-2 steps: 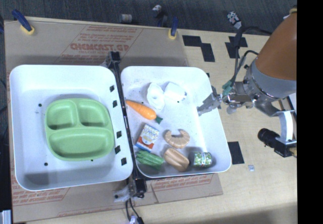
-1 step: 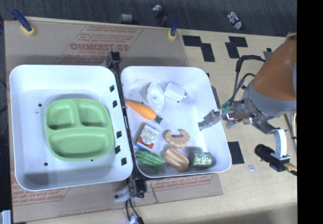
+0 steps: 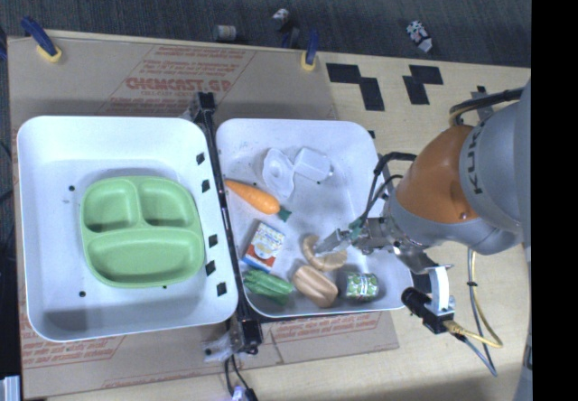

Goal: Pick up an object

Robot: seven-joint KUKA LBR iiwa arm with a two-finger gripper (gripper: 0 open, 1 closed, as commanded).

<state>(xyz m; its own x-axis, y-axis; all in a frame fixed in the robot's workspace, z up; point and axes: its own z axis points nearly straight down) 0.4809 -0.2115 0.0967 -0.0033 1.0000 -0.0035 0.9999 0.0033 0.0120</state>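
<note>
Camera view is looking down on the right bin (image 3: pixel 237 142), where the gripper (image 3: pixel 336 239) is reaching in from the right of the frame toward the clutter along the bin's lower edge. Whether the claw is released or clenched I cannot tell, as the tool is small and crowded against the items. Nearest the bottom of the frame are lying a green vegetable piece (image 3: pixel 268 285), a tan bread roll (image 3: pixel 313 284) and a small green-labelled can (image 3: pixel 361 286), all close together; a pale banana-like piece (image 3: pixel 318 254) is sitting just above the roll, right at the tip of the gripper. To do the pick well, I judge the arm should be settling on one target, most likely that pale piece or the roll beside it, and centring over it so neighbours are not being pinched too. A small snack carton (image 3: pixel 265 245) is resting left of that cluster. Higher up, an orange carrot (image 3: pixel 254 198) is lying at a slant, well apart from the others and so an easier grasp. Farther still, clear plastic cups (image 3: pixel 296 167) are sitting near the bin's upper wall. In the left bin (image 3: pixel 36 237), a green divided tray (image 3: pixel 140 230) is resting alone.
</note>
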